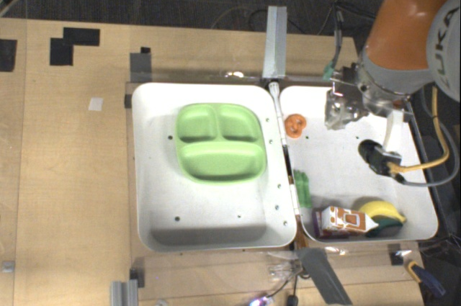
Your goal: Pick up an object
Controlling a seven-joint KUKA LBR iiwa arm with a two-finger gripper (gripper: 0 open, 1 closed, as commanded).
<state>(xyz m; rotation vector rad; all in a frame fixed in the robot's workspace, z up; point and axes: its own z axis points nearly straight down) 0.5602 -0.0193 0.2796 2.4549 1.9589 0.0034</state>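
Gripper positioned over the right bin, beside the small orange object.

The jaw state cannot be told, and nothing is seen pinched. Taking the orange object as landmark: the gripper is located just to its right; a green divided tray is seated in the left bin; a green item, brown carton and banana are placed nearer the camera.
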